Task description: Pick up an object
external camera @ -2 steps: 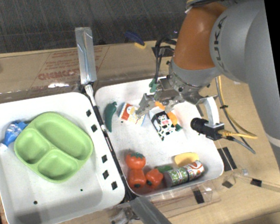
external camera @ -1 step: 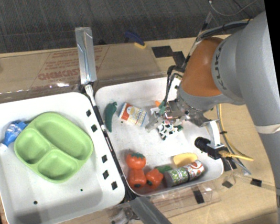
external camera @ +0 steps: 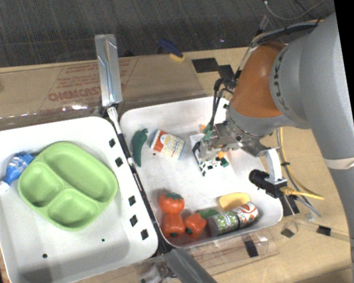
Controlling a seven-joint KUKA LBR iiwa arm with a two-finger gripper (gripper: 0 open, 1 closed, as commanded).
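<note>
Camera view: gripper is seen lowered into the right bin, at 3 o'clock of the frame centre; whether it is open or closed cannot be told. A small black-and-white object lies directly beneath it. Orange-red toys, a can and a yellow piece are ranged at 6 o'clock; a carton at 11 o'clock. A green divided plate is held in the left bin.

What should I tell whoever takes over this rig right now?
Pincer: low in the right bin, over a small black and white toy; no sign of a grip.
Right bin also holds a small carton, a dark green piece, red peppers, a can and a yellow piece.
Left bin: green divided plate, blue item.
Done: nothing lifted.
Left: grasp and lift one object.
</note>
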